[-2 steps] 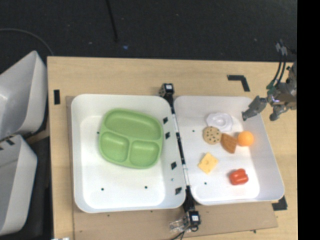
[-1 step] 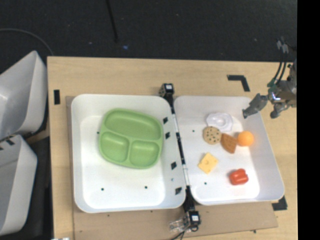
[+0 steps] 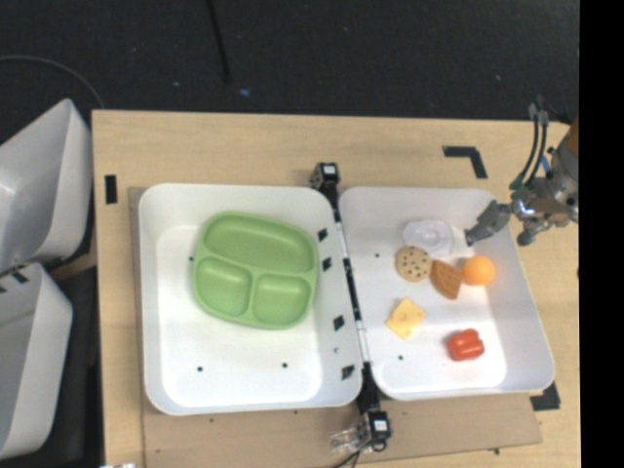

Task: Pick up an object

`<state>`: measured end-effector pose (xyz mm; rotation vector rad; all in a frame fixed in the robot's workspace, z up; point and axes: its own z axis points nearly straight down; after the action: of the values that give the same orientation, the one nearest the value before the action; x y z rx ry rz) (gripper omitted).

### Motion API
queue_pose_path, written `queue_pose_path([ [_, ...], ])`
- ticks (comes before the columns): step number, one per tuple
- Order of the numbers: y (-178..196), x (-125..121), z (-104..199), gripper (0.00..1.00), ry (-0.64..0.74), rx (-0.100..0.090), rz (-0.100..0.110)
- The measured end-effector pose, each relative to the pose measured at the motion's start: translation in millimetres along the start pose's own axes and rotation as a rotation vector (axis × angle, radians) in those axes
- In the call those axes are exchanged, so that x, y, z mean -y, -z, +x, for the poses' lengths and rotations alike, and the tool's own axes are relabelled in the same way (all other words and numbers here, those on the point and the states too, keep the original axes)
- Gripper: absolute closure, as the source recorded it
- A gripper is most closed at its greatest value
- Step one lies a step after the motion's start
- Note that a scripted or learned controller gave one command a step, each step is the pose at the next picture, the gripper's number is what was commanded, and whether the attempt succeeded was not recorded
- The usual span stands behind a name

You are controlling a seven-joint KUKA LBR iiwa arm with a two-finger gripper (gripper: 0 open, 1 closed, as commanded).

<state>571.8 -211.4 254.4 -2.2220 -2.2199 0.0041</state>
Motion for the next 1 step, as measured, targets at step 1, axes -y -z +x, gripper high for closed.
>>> queue_pose_path([
  [1,-44.5,5.4,-5.5,0.0,0.0,0.0,0.0],
])
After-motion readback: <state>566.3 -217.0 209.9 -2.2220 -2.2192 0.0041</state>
